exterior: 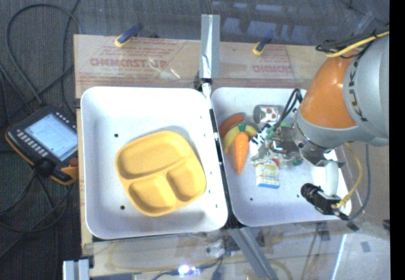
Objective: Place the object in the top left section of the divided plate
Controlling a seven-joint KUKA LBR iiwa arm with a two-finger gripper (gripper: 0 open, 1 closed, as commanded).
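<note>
A yellow divided plate [161, 172] lies tilted in the left bin [101, 114], with one large section and two smaller ones. In the right bin [285, 209] lies a cluster of toy food: an orange carrot [240, 151], a yellow piece [231, 138] and a red-orange piece [230, 123] behind it. A small white carton with a blue base [268, 174] lies beside them, and a small can [267, 112] rests further back. My gripper [273, 144] hovers low over the right bin, just right of the carrot and above the carton. The wrist hides its fingers.
The arm's orange band [329, 95] and grey body cover the right bin's far right side. A black cable fitting [316, 198] hangs near the bin's front right. A metal divider post [209, 51] stands between the bins at the back. A teach pendant [44, 140] lies left of the bench.
</note>
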